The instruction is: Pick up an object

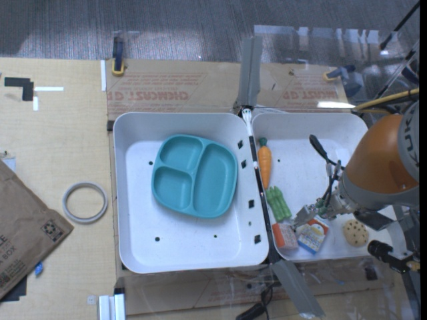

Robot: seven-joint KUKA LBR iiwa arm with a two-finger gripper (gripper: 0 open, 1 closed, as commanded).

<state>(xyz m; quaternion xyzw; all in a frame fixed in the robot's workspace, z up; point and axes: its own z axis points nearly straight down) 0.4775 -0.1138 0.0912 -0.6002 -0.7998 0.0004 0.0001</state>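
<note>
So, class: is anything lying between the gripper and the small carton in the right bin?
Nothing visible. The gripper is low in the right bin, right beside the carton. The red packet, green pod and cookie lie off to the sides.

A pale wooden bench top [53, 145] fills the left, with a ring of tape [85, 201] lying on it and a brown cardboard box [23, 235] at the near left corner. Printed cardboard sheets [177, 89] lie flat at the far side, held by a yellow clamp [118, 65]. Beyond runs grey carpeted floor [167, 12].
</note>
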